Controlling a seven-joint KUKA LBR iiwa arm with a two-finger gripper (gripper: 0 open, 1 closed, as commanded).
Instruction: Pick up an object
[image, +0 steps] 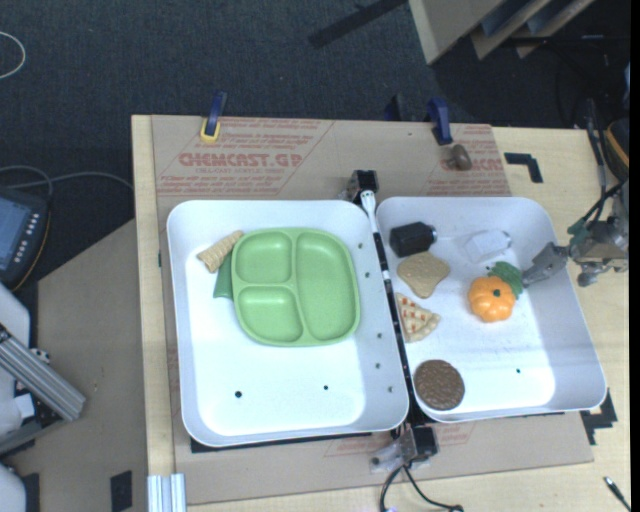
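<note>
**Q:** Which step was in hand when you looked at the bench?

**A:** The approach, by my judgement. The grey two-finger gripper (545, 265) stood at the 3 o'clock edge of the right-hand shallow white bin (560, 355), reaching in low over the rim. Nothing lay between its fingers. Whether they stood apart or together I could not tell; the view was too small and blurred there.

**Q:** Where was the object to be picked?

**A:** No single object was specified. The nearest candidate was the small orange toy pumpkin with a green stalk (491, 298), just beside the gripper, at its 8 o'clock. Other items in that bin: a black blocky object (411, 238) at 11 o'clock, a tan bread-shaped piece (422, 274) below it, a checked wedge like a pizza slice (415, 318) at 9 o'clock, and a round brown patty (439, 384) at 7 o'clock.

**Q:** And the left-hand bin?

**A:** It held a light green three-compartment plastic tray (296, 286) with a beige ridged piece (219, 251) at the tray's 10 o'clock. Both lay well apart from the gripper.

**Q:** What did the next move call for?

**A:** Probably a short travel toward 8 o'clock, centring over the pumpkin, then descent and closure. The rounded body could slip.
</note>
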